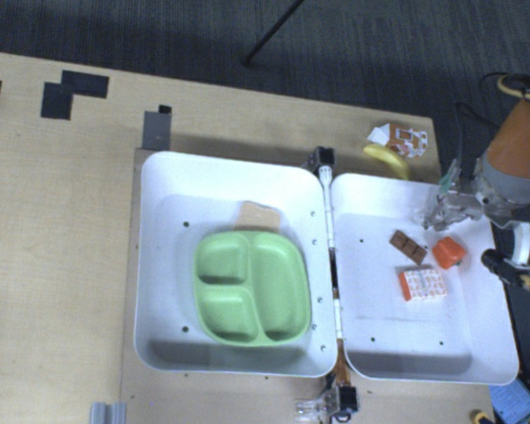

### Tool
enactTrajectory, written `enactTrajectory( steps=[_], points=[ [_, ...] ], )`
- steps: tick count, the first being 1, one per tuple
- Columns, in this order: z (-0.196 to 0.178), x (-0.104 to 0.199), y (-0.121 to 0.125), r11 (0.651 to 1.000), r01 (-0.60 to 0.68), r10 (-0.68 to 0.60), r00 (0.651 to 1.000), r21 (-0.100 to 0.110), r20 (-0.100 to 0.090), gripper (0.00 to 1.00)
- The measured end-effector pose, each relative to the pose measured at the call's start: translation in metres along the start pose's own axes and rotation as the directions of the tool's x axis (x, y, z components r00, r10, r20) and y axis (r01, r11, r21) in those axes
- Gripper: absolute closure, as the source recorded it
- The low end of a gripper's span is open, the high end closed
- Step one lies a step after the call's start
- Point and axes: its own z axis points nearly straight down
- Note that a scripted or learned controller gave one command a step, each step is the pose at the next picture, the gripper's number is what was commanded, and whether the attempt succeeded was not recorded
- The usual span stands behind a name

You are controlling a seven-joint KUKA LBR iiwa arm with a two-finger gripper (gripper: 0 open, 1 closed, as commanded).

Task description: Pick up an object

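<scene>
The right bin (pixel 377 306) holds three small items. A brown block (pixel 408 245) lies near its middle back. An orange piece (pixel 447 253) sits just right of it. An orange-and-white patterned box (pixel 423 285) lies a little nearer the front. My gripper (pixel 440 215) hangs over the bin's far right part, just behind the brown block and the orange piece, with nothing visibly held. The grey arm with its orange band (pixel 524 138) comes in from the right.
The left bin (pixel 164 243) bears a green divided plate (pixel 251 286) with a tan flat piece (pixel 259 215) behind it. A yellow banana-like item (pixel 387 158) and a white-and-brown packet (pixel 401 137) lie on the bench behind the right bin. Cables run along the right edge.
</scene>
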Motion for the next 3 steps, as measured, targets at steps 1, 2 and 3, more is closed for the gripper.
enactTrajectory(
  steps=[1,2,3],
  points=[
    [0.0,0.0,0.0,1.0,0.0,0.0,1.0,0.0,0.0,0.0],
    [0.01,0.05,-0.053,1.0,-0.005,0.005,1.0,0.0,0.002,0.0],
    [0.011,0.111,-0.073,1.0,-0.005,0.005,1.0,0.003,-0.001,0.0]
  ],
)
